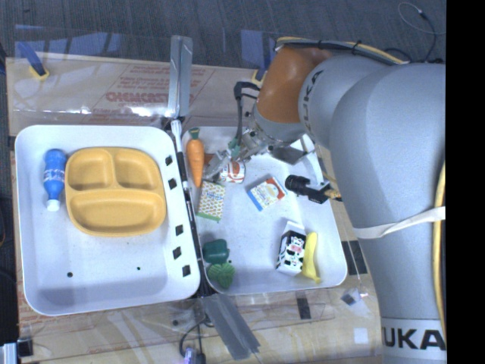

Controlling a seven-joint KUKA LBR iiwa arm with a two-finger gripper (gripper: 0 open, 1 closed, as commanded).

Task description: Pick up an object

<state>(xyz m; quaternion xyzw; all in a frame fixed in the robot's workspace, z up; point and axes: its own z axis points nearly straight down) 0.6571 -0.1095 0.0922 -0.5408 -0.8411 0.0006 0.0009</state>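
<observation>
**Claw poised over a little can in the right bin**

Nearest me, at 7 o'clock in the right bin (251, 237), lie some green toy vegetables (217, 262). At 5 o'clock a cow-print carton (289, 250) touches a banana (311, 256). Farther in, a patterned packet (212, 200) sits at 9 o'clock, with a small blue-and-orange box (265, 193) near the middle. Beyond those, at about 11 o'clock, is the red-and-white can (236, 173). A carrot (195, 161) lies just beside it, at the can's 9 o'clock.

The claw (233, 155) hovers at the can's far edge, close enough that it may be touching. I cannot tell whether it is open or closed, and I see nothing held in it.

I'd judge the can light and stiff, with smooth sides that could slip. The sound hold is squarely across its round body, about halfway along, coming in from the side away from the carrot so nothing else gets nudged.

It is a small thing, white with a red band. From here I cannot make out whether it stands upright or lies tipped.
</observation>
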